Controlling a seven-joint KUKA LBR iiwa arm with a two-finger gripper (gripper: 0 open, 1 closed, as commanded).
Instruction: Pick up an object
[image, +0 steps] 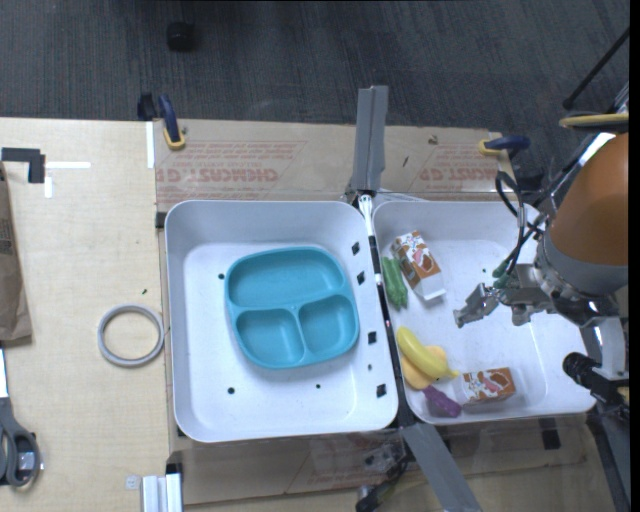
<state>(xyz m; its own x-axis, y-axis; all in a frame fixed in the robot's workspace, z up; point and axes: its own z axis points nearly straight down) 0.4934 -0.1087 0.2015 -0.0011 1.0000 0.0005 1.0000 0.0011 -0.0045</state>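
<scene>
Camera view shows the gripper (470, 311) hanging over the right bin (520, 232), above bare white floor near the bin's middle, with nothing between its fingers; whether the fingers stand wide or narrow cannot be told at this size. The nearest candidates lie to the gripper's left in the view. A small carton (417, 264) with a red-and-white print lies up and to the left, its long axis running diagonally from upper left to lower right. A banana (421, 352) lies down and to the left, against the divider side of the bin, its long axis also slanting toward lower right. A green vegetable (396, 282) lies along the divider wall, a purple item (441, 402) (possibly a toy eggplant) sits just below the banana, and a second printed packet (487, 384) lies almost directly below the gripper near the front wall. The left bin (190, 330) holds a blue divided tray (292, 306). Judged from this layout, no grasp is under way; the carton and the packet are the closest targets.
</scene>
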